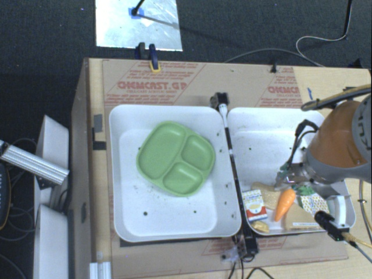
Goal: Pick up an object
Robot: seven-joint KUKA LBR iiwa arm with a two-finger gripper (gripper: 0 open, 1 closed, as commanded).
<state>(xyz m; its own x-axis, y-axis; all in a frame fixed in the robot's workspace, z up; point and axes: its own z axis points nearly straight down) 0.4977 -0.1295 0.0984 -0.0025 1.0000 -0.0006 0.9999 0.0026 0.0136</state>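
Now, arm (340, 141): low over right bin's (261, 127) front edge, to reach the pile.
Carrot (284, 204): front edge, tilted, beside carton (254, 203).
Gripper (293, 182): above carrot; grip state hidden.
Plate (175, 158): left bin (131, 214) centre.

A robotics lab — bench (174, 80) with protective-film sheeting, loose cables (325, 36), dark carpet.

Under and around the gripper (289, 182), reaching far to its left: brown board (168, 80) printed with red CHEMCAST lettering. Far up-left of the gripper, on dark carpet (46, 39): shiny silver sheet (139, 16), lying flat. Just below that sheet, at the board's far edge: small blue and yellow clamp (152, 56). Well to the left, beyond the board: slanted metal rail (32, 161). Above and to the right: thin white cable (331, 39), curling over the carpet.
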